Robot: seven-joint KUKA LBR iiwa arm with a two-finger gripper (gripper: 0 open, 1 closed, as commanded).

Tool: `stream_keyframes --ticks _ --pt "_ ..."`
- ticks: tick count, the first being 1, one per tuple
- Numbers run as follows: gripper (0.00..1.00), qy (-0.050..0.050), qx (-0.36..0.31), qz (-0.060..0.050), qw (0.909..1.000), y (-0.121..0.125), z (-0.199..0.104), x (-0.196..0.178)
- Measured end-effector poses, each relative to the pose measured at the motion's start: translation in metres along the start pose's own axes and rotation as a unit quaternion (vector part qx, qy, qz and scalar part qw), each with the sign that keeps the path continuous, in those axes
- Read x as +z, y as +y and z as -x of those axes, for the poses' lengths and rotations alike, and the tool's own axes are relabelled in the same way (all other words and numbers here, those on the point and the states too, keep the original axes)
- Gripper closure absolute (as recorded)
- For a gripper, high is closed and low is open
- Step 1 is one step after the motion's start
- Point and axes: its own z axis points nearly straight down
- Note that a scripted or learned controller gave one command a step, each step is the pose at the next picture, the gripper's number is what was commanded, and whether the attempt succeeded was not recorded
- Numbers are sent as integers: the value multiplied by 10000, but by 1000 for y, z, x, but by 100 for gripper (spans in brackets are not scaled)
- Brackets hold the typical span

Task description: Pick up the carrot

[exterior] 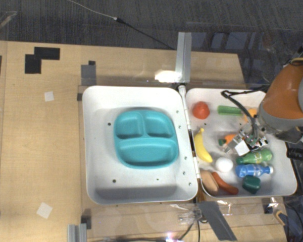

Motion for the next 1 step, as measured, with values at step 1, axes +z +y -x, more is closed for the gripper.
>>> stream_keyframes --ticks 1 --pt "0 28 1435 -6 9897 58 4 2"
